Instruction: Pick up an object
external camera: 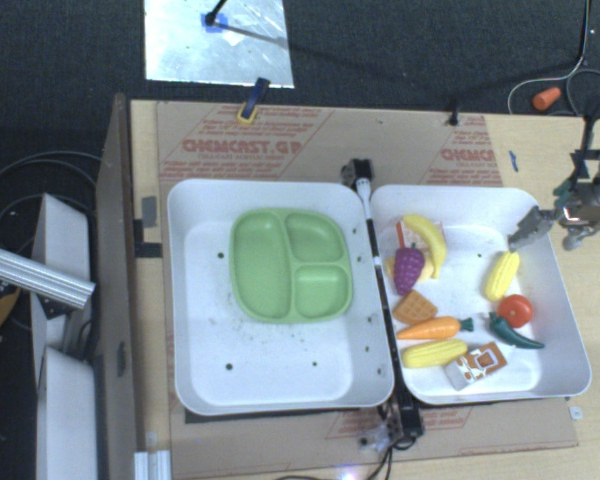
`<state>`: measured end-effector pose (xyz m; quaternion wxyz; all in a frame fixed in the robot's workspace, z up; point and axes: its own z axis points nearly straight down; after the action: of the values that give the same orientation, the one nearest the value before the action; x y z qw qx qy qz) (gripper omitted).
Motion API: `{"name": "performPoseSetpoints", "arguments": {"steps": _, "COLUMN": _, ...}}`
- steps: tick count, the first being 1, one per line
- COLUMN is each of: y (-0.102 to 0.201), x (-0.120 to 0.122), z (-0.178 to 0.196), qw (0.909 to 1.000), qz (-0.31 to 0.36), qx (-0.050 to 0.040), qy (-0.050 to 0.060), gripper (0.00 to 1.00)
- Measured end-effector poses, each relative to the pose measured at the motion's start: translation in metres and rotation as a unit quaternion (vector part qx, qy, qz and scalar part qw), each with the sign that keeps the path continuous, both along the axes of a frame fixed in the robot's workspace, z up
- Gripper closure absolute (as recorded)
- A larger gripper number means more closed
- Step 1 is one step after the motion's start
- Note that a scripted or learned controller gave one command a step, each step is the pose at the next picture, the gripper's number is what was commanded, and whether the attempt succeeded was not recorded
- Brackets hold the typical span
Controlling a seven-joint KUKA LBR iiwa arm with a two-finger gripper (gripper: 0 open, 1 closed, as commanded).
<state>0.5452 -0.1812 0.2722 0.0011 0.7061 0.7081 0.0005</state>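
The right bin (570,368) holds several toy foods. A banana (427,240) lies by purple grapes (409,265), and a yellow corn cob (501,274) sits near the bin's right side. Below it are a red tomato (515,309) and a green pepper (518,334). Along the front lie a waffle (414,309), a carrot (432,328), another yellow corn cob (432,353) and a small printed box (477,364). My gripper (532,228) hangs over the right bin's far right corner, above and just right of the first corn cob, touching nothing that I can see.
The left bin (210,368) holds a green divided plate (290,266). A black clamp (360,173) sits at the far end of the ridge between the bins. Cardboard (310,138) lies under both bins. Cables trail at the left and the top right.
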Motion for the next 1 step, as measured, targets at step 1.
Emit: {"name": "performPoseSetpoints", "arguments": {"steps": 1, "y": 0.0666, "x": 0.0339, "z": -0.1029, "qw": 1.0000, "qz": 0.004, "qx": 0.0028, "qy": 0.004, "gripper": 0.00}}
